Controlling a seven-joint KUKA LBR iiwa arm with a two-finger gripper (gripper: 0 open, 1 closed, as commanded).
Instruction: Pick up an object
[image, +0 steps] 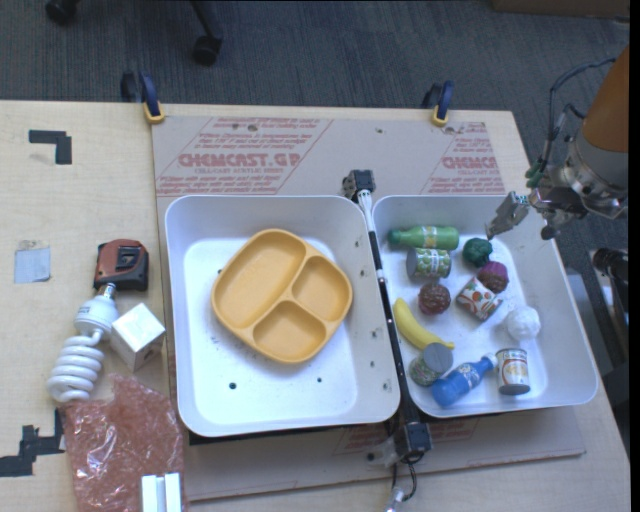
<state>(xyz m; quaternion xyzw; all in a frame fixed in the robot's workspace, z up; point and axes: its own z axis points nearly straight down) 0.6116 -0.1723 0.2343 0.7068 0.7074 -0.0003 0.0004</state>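
Pincer (528, 212) hangs over the right bin's far right rim, prongs spread apart and gripping nothing.

Nearest in the right bin (570, 300) lie a blue bottle (461, 381), a grey disc (432, 360) and a small can (513, 370); then a banana (415, 325) and a white ball (522, 322); farther back a red-and-white carton (478, 299), two dark red fruits (434, 297), a green-labelled can (429, 263), a dark green item (478, 250) and a green bottle (424, 237). The left bin (190, 300) holds a yellow divided plate (282, 294). On the bench at left sit a spiral bulb (80, 350), a white cube (138, 332) and a tape measure (122, 264).
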